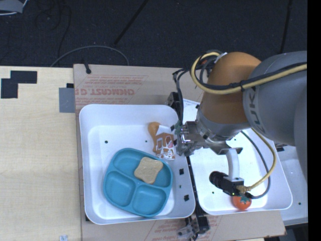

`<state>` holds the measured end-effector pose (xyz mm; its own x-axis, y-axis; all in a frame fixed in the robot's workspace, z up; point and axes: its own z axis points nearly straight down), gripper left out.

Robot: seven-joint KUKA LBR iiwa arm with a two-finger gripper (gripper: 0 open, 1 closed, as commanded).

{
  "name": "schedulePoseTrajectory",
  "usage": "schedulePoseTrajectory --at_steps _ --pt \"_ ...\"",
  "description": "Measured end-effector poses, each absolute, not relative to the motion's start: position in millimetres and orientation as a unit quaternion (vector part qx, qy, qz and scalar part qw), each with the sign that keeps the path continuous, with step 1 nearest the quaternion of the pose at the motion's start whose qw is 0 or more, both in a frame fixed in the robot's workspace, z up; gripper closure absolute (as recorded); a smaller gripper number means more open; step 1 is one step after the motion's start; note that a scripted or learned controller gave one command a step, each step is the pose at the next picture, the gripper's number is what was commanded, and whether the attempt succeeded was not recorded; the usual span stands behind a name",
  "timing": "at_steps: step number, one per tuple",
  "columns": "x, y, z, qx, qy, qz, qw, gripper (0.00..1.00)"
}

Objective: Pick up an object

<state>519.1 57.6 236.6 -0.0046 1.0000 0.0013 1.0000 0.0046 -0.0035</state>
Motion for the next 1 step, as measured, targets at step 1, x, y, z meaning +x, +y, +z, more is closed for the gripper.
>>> schedulePoseTrajectory --at_steps 1 --pt "526.5 103.9 240.0 -0.705 -0.709 0.0009 0.002 1.00"
